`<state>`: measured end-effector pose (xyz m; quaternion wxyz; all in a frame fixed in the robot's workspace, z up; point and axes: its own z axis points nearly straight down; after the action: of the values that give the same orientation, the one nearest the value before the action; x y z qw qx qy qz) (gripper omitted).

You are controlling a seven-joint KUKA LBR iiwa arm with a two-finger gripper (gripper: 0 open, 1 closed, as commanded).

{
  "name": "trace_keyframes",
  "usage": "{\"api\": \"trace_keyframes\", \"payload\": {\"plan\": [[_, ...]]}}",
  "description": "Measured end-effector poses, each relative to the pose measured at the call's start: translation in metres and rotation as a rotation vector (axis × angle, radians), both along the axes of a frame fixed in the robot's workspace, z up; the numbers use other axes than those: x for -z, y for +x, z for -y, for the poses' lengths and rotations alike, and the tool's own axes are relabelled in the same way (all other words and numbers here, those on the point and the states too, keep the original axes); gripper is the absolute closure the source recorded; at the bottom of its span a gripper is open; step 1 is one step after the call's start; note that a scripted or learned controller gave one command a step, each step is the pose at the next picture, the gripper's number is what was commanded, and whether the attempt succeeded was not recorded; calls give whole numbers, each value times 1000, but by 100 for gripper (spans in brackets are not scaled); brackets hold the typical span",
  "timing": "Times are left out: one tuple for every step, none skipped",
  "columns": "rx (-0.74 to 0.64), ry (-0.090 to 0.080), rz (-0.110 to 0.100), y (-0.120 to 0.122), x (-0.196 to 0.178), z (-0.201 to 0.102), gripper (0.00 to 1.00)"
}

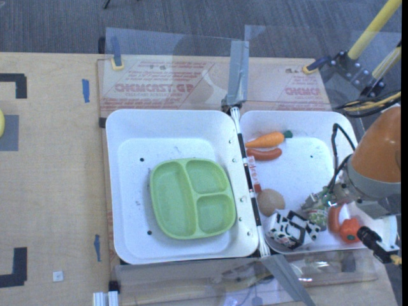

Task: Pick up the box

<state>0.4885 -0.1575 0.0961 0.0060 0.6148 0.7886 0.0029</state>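
Observation:
The box [290, 229] is a small carton with a black-and-white print. It lies at the front edge of the right bin [299, 164], tilted, next to a brown egg-shaped thing [271, 201]. My gripper [320, 203] reaches in from the right and hangs low over the bin, just up and right of the box. Its tip is a clutter of metal and wires close to the box's far corner. Whether it touches the box is unclear.
An orange carrot [266, 139] and a red sausage-like piece [265, 153] lie at the back of the right bin. An orange-red toy [344, 225] sits by the gripper at the front right. The left bin [127, 132] holds a green divided plate [192, 197].

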Motion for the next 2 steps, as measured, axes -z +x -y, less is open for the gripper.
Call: {"api": "trace_keyframes", "payload": {"plan": [[-18,3,-13,41,-87,-117,100],[161,3,-14,106,-86,-193,100]]}}
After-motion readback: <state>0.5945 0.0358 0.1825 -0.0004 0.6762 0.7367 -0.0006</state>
